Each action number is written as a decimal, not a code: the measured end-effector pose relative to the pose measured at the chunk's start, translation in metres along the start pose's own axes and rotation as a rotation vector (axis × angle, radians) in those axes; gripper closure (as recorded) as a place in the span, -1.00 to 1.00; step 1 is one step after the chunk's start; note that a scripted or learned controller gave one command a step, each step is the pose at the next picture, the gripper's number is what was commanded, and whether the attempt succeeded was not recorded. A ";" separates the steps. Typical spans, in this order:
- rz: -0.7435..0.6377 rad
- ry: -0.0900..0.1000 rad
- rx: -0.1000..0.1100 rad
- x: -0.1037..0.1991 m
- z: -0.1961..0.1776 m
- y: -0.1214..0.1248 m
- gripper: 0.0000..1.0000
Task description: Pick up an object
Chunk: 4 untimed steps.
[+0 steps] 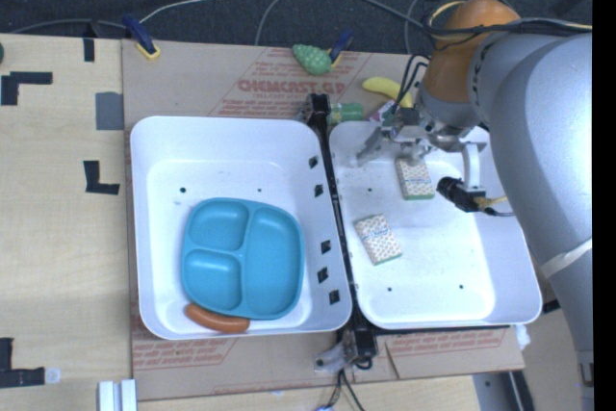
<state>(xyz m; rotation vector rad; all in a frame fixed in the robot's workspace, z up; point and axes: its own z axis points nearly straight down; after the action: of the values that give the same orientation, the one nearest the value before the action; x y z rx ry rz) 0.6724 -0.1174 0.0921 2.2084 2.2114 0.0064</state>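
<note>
Gripper [385, 141] – right bin [500, 284], far end; finger state cannot be told | patterned packets – one [416, 178] beside gripper, one [377, 239] mid-bin | left bin [159, 149]: blue divided plate [241, 257], sausage [217, 319]

I see a blue divided plate [242, 257] in the left bin [154, 149], toward its near edge, with an orange sausage [218, 319] touching the plate's near rim. Beyond the bins, a green toy [311, 58] and a yellow banana [383, 88] lie on the cardboard [221, 82].
</note>
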 end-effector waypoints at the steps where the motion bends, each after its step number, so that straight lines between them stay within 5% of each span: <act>1: 0.000 0.000 -0.002 0.014 0.000 0.001 -1.00; 3: -0.002 0.007 0.001 -0.009 0.001 0.000 -1.00; 4: 0.000 0.008 0.014 0.012 0.007 -0.004 -1.00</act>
<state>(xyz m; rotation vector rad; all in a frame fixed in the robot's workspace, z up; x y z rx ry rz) 0.6685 -0.1053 0.0848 2.2191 2.2223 -0.0002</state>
